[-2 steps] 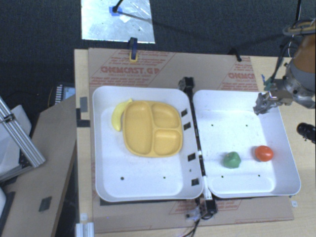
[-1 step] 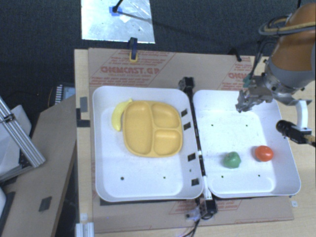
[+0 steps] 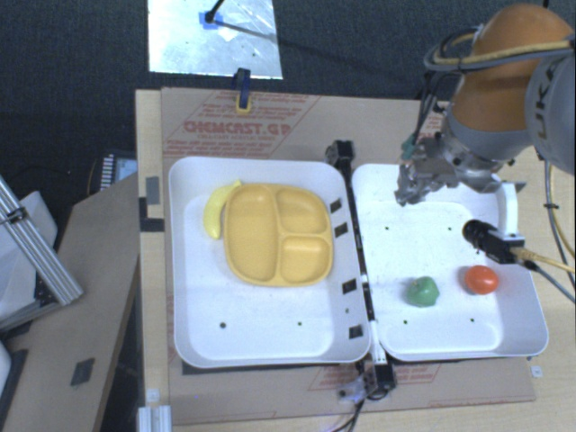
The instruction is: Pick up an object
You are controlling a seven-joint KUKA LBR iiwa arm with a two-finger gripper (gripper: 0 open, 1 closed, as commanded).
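A green round object (image 3: 421,291) and an orange-red round object (image 3: 481,280) lie in the near part of the right bin (image 3: 450,336). My gripper (image 3: 412,190) hangs over the far left part of that bin, well back from both objects. Nothing shows between its tips. In the left bin (image 3: 193,268) sits a yellow divided plate (image 3: 274,234), and a yellow banana (image 3: 214,211) pokes out from under its left edge.
A black divider with clips (image 3: 353,241) runs between the bins. A black cylindrical part (image 3: 481,238) with a cable juts in over the right bin's right side. A foil sheet (image 3: 214,25) lies beyond the bench.
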